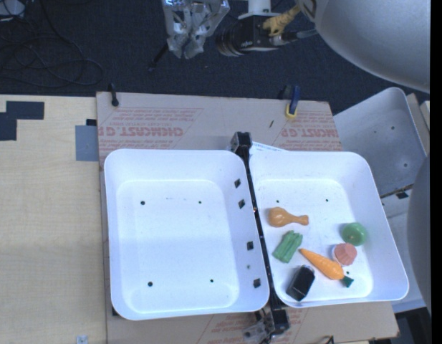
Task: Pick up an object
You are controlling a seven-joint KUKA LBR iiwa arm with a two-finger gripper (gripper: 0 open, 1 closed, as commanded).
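Nearest the lens, a black block (pixel 301 283) lies tilted at the front rim of the right bin (pixel 382 213). Just behind it an orange carrot (pixel 322 264) runs diagonally, its green tip toward the bin's front right corner. A green ridged piece (pixel 287 246) sits just left of the carrot, with an orange drumstick-shaped toy (pixel 286 218) beyond it. To the right, a pink round piece (pixel 344 254) rests near the carrot, and a green round toy (pixel 354 233) lies just behind that. The left bin (pixel 124 192) adjoins along a black divider. The gripper (pixel 186 40) hangs at the top, well apart from both bins; I cannot tell its state.
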